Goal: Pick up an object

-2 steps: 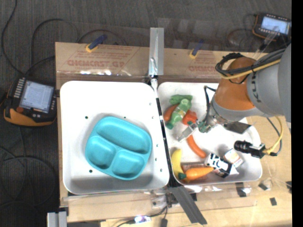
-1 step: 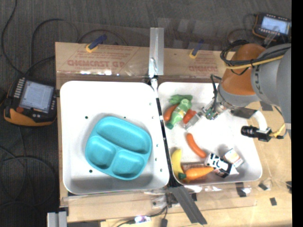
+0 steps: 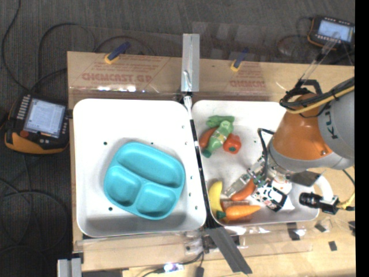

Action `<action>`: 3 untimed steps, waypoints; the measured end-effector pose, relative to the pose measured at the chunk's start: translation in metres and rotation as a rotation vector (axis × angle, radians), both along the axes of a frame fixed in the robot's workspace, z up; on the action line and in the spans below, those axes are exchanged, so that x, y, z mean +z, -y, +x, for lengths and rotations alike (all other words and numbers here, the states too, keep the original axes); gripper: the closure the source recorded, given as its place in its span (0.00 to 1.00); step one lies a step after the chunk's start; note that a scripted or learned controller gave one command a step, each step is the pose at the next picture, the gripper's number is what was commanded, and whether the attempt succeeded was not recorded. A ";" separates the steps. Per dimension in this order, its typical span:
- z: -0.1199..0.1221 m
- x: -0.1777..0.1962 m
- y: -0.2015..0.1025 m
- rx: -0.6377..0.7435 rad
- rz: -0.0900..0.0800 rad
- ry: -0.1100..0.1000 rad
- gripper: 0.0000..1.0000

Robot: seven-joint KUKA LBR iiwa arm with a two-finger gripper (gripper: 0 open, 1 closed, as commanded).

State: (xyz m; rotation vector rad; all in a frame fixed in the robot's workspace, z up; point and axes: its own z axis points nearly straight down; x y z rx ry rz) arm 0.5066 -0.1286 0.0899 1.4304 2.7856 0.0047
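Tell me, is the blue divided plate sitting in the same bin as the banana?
No, the blue divided plate lies in the left bin, while the banana lies in the right bin.

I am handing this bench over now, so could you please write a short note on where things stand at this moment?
Gripper: low in the right bin, down among the toy food near the front wall; whether it is open or shut cannot be told, and no grasp is confirmed.
Things: an orange carrot and a yellow banana lie at the right bin's front left; a second orange piece sits right at the gripper. Green vegetables and a red piece lie further back.
Left bin: holds a teal divided tray.
Done: arm lowered onto the pile. Left: secure and lift one object.
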 end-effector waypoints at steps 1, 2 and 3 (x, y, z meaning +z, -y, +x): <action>0.001 0.010 -0.001 -0.001 0.002 0.003 1.00; -0.019 0.125 -0.080 -0.132 0.002 -0.013 1.00; 0.004 0.121 -0.044 -0.553 0.001 -0.012 1.00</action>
